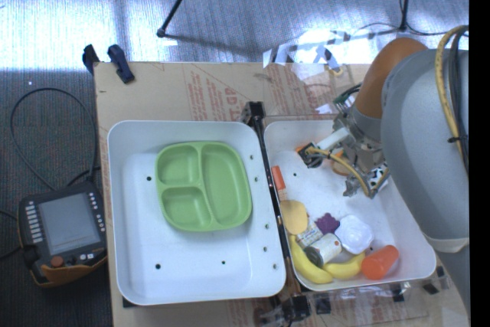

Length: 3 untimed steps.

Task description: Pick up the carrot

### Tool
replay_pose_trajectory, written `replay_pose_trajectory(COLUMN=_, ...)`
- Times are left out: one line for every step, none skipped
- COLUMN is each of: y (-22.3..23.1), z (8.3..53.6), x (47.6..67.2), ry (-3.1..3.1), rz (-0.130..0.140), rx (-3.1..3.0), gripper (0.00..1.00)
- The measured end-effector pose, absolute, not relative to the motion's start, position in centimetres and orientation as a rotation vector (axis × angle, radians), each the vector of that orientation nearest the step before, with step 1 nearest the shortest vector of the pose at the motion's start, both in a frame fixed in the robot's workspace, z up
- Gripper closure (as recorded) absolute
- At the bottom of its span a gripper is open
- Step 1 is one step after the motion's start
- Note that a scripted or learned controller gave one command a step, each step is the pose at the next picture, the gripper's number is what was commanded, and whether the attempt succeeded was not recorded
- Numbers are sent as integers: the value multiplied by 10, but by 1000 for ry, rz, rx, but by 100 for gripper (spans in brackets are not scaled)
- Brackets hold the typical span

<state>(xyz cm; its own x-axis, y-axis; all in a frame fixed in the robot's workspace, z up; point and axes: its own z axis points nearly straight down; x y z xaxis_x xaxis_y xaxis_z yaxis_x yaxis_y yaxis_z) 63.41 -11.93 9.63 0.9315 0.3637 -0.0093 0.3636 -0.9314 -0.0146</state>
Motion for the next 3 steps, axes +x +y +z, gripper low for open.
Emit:
replay_pose_trajectory(y=-82, z=86, x=583, ry=-386, rz=14, rx=-3109, gripper=0)
replay_pose_trajectory(y=-89, z=87, x=612, ry=-323, rz=9, rx=-3118, gripper=0)
replay_pose_trajectory(y=-86, z=87, x=634, ry=-327, rz=8, rx=-3118, gripper=0)
